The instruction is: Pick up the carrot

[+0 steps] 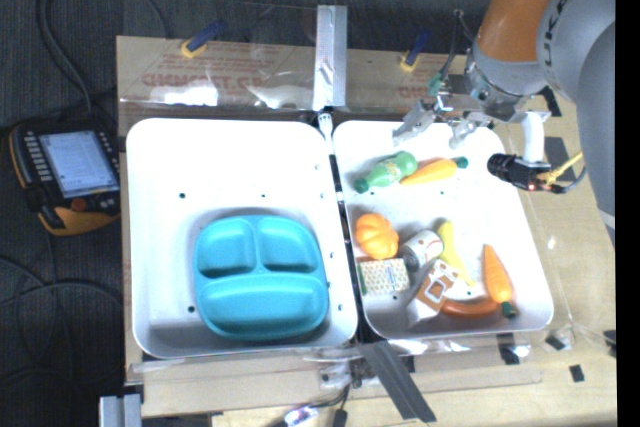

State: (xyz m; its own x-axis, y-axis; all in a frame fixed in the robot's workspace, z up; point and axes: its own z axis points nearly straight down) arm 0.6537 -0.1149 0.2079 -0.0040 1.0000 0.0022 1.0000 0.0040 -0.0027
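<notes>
camera view: the carrot lies in the right bin, near its far rim, its tip touching a green bottle-like toy on its left. the gripper hangs just beyond the carrot, over the far rim, jaws spread wide and holding nothing. nearer than the carrot sit a small orange pumpkin, a tin can, a banana and a second carrot-like piece. a blue tray rests in the left bin.
</notes>
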